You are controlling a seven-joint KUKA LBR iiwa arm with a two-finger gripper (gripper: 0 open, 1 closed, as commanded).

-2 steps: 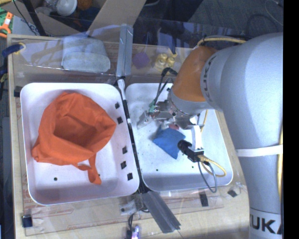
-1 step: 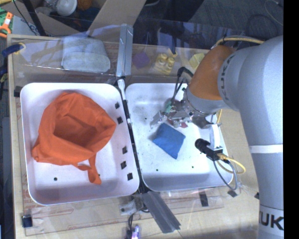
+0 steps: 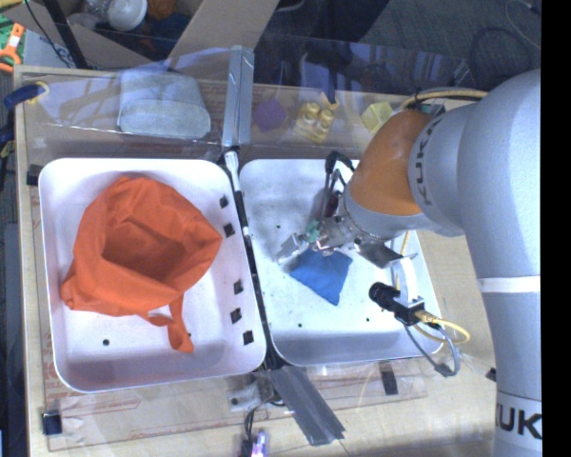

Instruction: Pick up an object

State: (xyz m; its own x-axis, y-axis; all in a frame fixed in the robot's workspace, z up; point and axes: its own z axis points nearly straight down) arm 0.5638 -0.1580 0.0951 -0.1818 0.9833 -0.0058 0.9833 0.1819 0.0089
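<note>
Nearest us, our arm (image 3: 495, 208) reaches over the right bin (image 3: 295, 346); our gripper (image 3: 309, 244) sits at the blue cloth's (image 3: 324, 272) far edge, mid-bin, finger spread unclear. Beyond the divider, an orange cloth (image 3: 138, 246) fills the left bin (image 3: 57, 350).

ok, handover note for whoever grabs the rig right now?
Gripper: down in the right bin, at the upper edge of the blue cloth. Can't tell whether it has a grip on anything.
Things: blue cloth lies flat on the right bin's floor. Orange cloth sits bunched in the left bin, untouched.
Done: arm has reached in over the blue cloth.
Left: confirm a grasp, then lift; nothing is up off the floor yet.
</note>
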